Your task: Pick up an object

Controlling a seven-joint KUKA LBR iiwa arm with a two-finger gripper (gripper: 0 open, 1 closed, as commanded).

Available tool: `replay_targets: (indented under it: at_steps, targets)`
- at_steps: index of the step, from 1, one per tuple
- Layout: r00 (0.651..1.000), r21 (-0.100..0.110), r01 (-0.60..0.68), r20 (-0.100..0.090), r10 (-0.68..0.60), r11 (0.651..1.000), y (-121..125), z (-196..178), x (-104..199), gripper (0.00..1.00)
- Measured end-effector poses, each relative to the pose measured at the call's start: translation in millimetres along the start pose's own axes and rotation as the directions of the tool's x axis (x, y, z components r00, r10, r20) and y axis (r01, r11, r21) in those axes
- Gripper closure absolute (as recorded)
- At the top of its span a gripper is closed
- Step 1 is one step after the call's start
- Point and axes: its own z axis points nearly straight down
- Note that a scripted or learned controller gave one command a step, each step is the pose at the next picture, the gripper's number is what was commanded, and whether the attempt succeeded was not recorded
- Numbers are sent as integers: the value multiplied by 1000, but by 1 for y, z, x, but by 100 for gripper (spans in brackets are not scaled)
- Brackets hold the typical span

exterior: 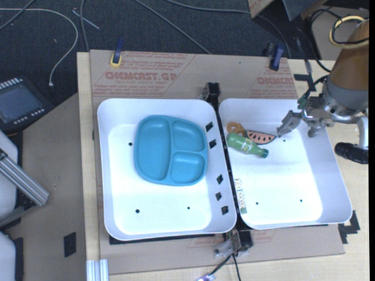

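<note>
Your tool (299,123) sits spread and empty over the right bin's (328,174) far right corner. The green bottle (247,146) lies toward that bin's far left edge, left of the tool, long axis running roughly left-right. Watermelon slice (261,137) just beside it.

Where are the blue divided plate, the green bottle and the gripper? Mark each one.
blue divided plate (171,150): camera view, on the ridge where its compartments meet.
green bottle (245,145): camera view, middle of its body.
gripper (300,124): camera view, midway between the two spread fingertips.
</note>
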Motion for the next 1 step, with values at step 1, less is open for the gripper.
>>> replay_targets:
  at_steps: [1]
  targets:
    - [1000,-14,3,3,-3,1000,3,-8,0,0]
